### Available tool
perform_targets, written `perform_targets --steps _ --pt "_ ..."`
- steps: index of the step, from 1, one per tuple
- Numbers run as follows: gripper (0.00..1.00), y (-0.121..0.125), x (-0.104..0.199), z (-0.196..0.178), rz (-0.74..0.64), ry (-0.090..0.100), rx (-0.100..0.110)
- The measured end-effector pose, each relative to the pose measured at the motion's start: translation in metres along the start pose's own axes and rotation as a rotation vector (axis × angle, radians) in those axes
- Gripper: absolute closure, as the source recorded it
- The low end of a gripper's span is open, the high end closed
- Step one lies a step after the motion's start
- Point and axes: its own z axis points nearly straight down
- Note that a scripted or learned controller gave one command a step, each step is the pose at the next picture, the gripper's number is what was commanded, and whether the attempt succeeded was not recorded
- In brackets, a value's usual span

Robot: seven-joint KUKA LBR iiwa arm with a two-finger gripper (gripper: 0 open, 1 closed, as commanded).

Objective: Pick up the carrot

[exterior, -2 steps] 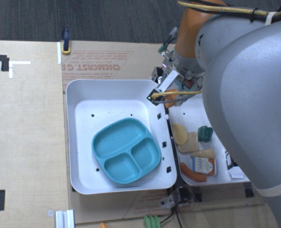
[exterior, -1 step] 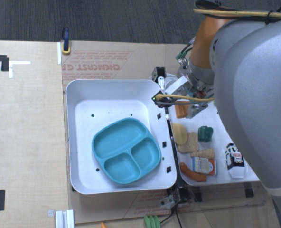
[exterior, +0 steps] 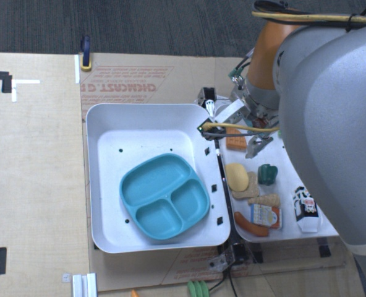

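Note:
The carrot (exterior: 235, 143), a short orange piece, lies at the far left end of the right bin (exterior: 292, 163), close to the wall shared with the left bin. My gripper (exterior: 250, 138) hangs right over it, at its right end, and hides part of it. A yellow cable crosses just above the carrot. I cannot make out whether the gripper touches the carrot.
Nearer in the right bin lie a yellow potato-like lump (exterior: 237, 176), a green cup (exterior: 267, 174), a cracker (exterior: 264, 200), a small box (exterior: 265, 215), a reddish sausage (exterior: 251, 226) and a milk carton (exterior: 305, 210). A blue divided plate (exterior: 164, 195) sits in the left bin (exterior: 102, 166).

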Motion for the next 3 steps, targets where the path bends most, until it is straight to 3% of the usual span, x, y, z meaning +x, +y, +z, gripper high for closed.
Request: perform_targets --steps 1,2,3 --pt "0.0 0.027 -0.042 0.0 0.03 0.001 0.0" --pt "0.0 -0.035 -0.097 0.001 0.262 0.002 0.002" --pt "0.0 -0.053 -0.118 0.001 0.296 0.002 0.001"
